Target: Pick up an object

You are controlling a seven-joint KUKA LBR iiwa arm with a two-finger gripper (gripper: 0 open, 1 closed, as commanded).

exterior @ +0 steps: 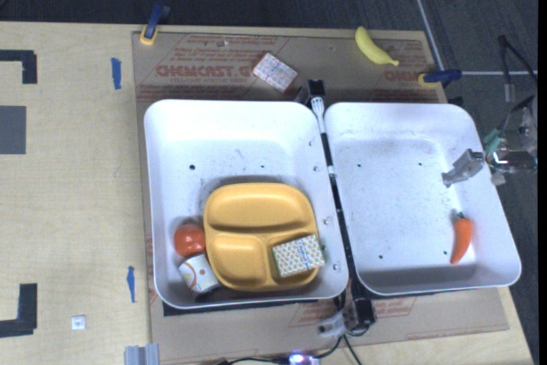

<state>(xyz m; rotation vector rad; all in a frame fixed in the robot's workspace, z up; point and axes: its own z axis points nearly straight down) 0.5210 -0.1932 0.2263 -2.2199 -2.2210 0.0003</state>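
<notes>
The tool [466,167] hangs at the right rim of the right bin [402,128], a small grey piece reaching in from the 3 o'clock side. Whether it is open or closed cannot be told from this view, and nothing shows in its grip. The carrot [461,237] lies at about 6 o'clock from the tool, near it but apart, on the floor of the right bin along the right wall, its green top pointing up toward the tool.

In the left bin [171,141], well apart at 9 o'clock from the tool, a yellow divided tray [252,222] fills the lower middle. A patterned packet [297,256] rests in the tray's lower right compartment. A red tomato [189,238] sits just beside the tray at its 9 o'clock, and a white and orange cup [197,273] lies tipped just below the tomato, touching the tray's edge.

Outside the bins, on the brown board on the desk [68,184], a banana [374,47] lies at 12 o'clock from the right bin, and a small checked packet [274,72] lies at 12 o'clock from the left bin. Nothing stands between the tool and the carrot.
</notes>
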